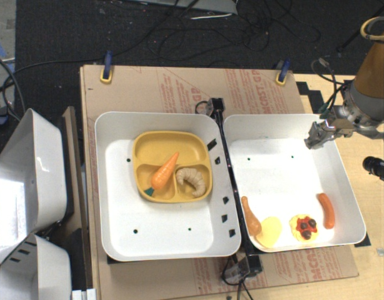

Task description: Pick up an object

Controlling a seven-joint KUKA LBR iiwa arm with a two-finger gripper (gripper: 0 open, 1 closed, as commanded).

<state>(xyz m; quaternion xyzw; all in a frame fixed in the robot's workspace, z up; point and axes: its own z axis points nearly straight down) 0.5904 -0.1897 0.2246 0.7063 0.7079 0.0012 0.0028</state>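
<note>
A brown board (179, 92) is seen spread over the bench, held at its far edge by two yellow-and-blue clamps (106, 74). Two shallow white bins are set on it side by side, their inner rims nearly touching.

The left bin (113, 186) is occupied by a yellow divided plate (170, 147) placed toward its far half. A toy carrot (165, 171) is laid slantwise across the plate's dividing ridge, and a pale curled shrimp-like toy (193, 181) is lodged in the near right compartment, just beside the carrot's thick end.

In the right bin (285, 167) four small things are gathered along the near edge: an orange drumstick-shaped toy (250, 215) near the left wall, a flat yellow disc (271, 229) touching it, a yellow piece topped with red and dark bits (304, 227), and a small orange sausage (327, 210) by the right wall. The far half of this bin is left bare.

The grey arm (369, 86) is brought in from the right, and its orange band is seen above the wrist. The gripper (318, 134) is poised over the far right corner of the right bin, well apart from the toys. Nothing is seen held by it; how wide it stands cannot be told.

Black cables (179, 24) are strewn on the dark floor beyond the board.
</note>
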